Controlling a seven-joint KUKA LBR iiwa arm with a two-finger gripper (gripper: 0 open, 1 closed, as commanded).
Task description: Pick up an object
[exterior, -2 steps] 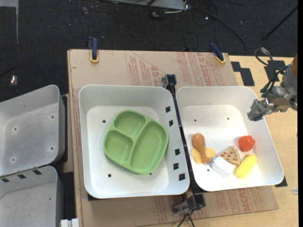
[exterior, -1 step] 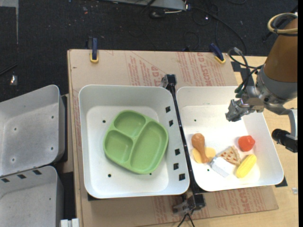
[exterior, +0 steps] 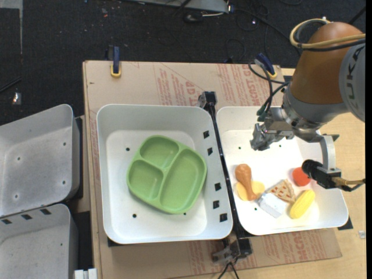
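Black floor surrounds the bench, where the jaws [exterior: 263, 139], whose opening I cannot tell, hang over the right bin's [exterior: 250, 118] far edge, so a descent risks missing the toy food [exterior: 273, 193] clustered by its near edge.

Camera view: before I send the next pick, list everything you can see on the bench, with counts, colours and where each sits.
Bins: 2, white, side by side on the bench.
Divided plate: 1, green, three compartments, middle of the left bin.
Toy chicken drumstick: 1, orange-brown, right bin, left of the food cluster.
Toy pizza slice: 1, tan with red, right bin, beside the drumstick.
White block: 1, white, right bin, near edge, below the pizza slice.
Toy lemon: 1, yellow, right bin, near right corner.
Toy tomato: 1, red-orange, right bin, above the lemon.
Clamps: 2, blue and yellow, far edge of the board.
Gripper: 1, dark grey, over the far part of the right bin.
Arm: 1, grey with orange band, reaching in from the right.
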